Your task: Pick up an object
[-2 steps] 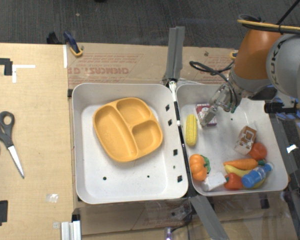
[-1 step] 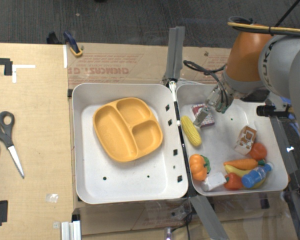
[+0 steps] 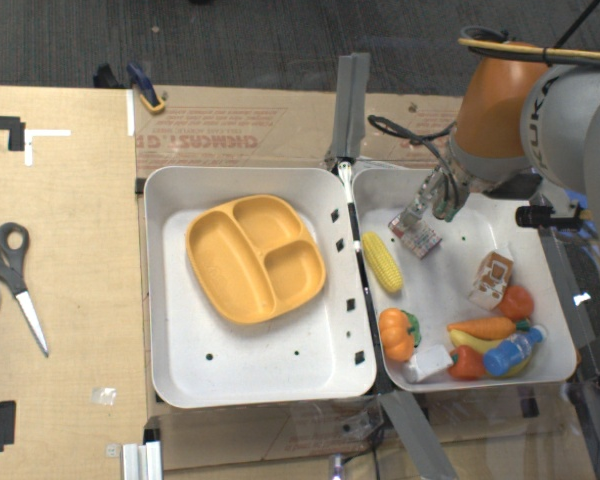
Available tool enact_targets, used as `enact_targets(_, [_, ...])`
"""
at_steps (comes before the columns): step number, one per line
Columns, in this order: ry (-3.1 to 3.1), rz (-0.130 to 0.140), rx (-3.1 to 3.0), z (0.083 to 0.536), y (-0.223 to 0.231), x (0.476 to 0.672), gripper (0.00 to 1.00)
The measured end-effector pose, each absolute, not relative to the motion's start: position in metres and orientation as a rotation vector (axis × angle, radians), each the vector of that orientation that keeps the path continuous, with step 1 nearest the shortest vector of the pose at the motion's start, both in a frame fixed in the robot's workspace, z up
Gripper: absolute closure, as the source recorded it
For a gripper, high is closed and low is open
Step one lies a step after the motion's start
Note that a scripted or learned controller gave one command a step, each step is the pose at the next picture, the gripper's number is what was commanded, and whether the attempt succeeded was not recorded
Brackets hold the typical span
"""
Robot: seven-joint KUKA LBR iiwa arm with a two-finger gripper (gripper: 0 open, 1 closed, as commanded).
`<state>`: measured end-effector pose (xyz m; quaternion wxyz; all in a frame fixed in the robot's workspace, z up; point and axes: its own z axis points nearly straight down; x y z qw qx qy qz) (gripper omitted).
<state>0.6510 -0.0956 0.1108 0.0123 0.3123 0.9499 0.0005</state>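
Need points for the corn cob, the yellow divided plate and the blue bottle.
corn cob [image 3: 382, 261], camera view, middle of the cob, in the right bin.
yellow divided plate [image 3: 255, 257], camera view, the ridge between its compartments, in the left bin.
blue bottle [image 3: 510, 352], camera view, middle of its body, at the right bin's near right corner.

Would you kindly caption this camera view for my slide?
Gripper poised in the right bin near toy corn; yellow divided plate beside.

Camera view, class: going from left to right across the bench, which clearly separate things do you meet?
Scissors → yellow divided plate in the left bin → corn cob → small carton
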Motion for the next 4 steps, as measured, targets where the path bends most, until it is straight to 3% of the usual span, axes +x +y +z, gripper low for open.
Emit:
enact_targets(1, [2.856,-0.003,1.309,0.232,-0.047,0.624,1.0])
enact_targets(2, [2.856,-0.003,1.309,0.232,-0.047,0.624,0.0])
enact_targets(3, [2.861,-0.004,1.303,0.19,-0.016,0.645,0.0])
enact_targets(4, [2.814,-0.004,1.402,0.19,-0.078,0.591,0.0])
